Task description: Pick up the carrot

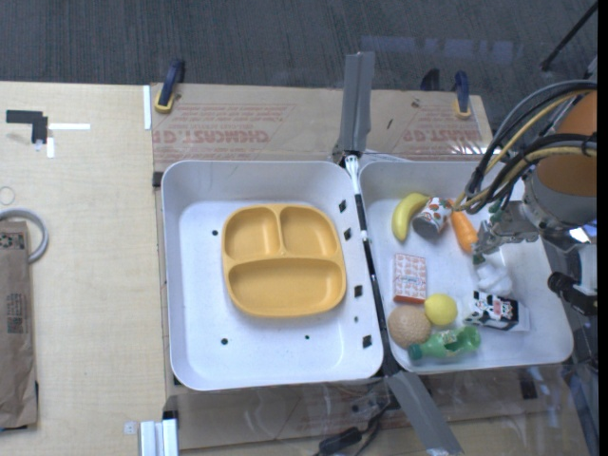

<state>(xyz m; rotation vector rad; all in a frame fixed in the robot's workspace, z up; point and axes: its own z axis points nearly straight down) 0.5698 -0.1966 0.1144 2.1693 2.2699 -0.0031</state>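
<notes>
Carrot first: the small orange plastic carrot (463, 232) lies in the right-hand shallow white bin (551, 350), in that bin's upper middle, at the right centre of the frame. It is tilted, its top end toward the upper left. Just to its left sits a small toy can with a red and white label (433, 218), and left of that a yellow plastic banana (408, 216) curving downward.

The grey arm's gripper (494, 238) hangs just to the right of the carrot, near it; whether its pincer is released or clenched cannot be told from this angle, and nothing can be seen between its fingers. Black and yellow cables loop above it toward the orange band at the frame's right edge.

Lower in the same bin are a flat pink patterned card (410, 277), a yellow lemon (440, 309), a tan round ball (409, 326), a green leafy toy (446, 344) and a black and white carton (497, 310).

The left-hand white bin (190, 350) bears a yellow three-compartment plate (283, 259).
</notes>
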